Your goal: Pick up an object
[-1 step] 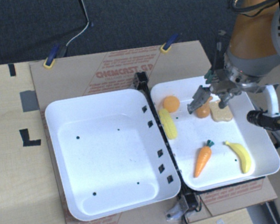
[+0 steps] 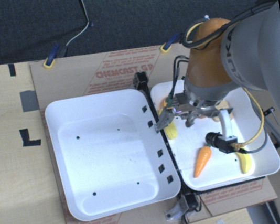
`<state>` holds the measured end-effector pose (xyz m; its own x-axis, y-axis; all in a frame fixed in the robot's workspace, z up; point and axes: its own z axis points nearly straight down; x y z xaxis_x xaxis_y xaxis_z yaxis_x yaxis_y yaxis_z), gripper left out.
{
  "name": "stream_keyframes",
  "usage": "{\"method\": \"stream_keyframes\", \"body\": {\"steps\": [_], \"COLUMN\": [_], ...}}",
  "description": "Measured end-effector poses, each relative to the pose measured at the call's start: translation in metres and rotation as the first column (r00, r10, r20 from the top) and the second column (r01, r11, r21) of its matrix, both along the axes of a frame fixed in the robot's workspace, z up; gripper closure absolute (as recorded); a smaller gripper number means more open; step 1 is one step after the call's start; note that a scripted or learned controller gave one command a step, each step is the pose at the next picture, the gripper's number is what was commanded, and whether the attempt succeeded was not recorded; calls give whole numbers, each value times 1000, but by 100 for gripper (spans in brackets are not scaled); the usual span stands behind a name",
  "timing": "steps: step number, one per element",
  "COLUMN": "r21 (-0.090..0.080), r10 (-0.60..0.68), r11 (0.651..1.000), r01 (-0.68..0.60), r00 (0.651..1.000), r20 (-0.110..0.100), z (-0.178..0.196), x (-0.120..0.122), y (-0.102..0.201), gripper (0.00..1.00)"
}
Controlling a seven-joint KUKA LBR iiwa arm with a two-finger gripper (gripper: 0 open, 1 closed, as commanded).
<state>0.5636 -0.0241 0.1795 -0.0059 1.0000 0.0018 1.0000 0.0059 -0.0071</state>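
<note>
Up front and closest to the lens looms the arm (image 2: 256,46), smooth grey casing with a glossy orange band, sweeping in from the right over the right bin (image 2: 263,168). Its claw (image 2: 175,116) hangs low near that bin's left wall, a tangle of metal and cable; I cannot tell whether it is open or closed, or whether it grips anything. Just beside it sits a small yellow piece (image 2: 171,131), smooth, tight against the wall. Lower down lies one tapered orange carrot (image 2: 202,161), tip pointing to the near-left, with bare white floor around it. A second yellow piece (image 2: 245,163) rests near the bin's front right corner. Two bins in all, both shallow, white, round-cornered, touching along a black-clipped seam. The left bin (image 2: 63,164) offers wide room. Both sit on brown cardboard (image 2: 116,67) over the pale tabletop (image 2: 12,173).
</note>
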Motion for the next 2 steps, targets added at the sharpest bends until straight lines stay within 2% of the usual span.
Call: {"method": "stream_keyframes", "body": {"steps": [1, 2], "r21": [-2, -2], "r10": [-4, -4], "r11": [1000, 1000], "r01": [4, 4], "r00": [1000, 1000], "r20": [4, 4], "z": [14, 14], "x": [0, 0], "y": [-4, -4], "gripper": [100, 0]}}
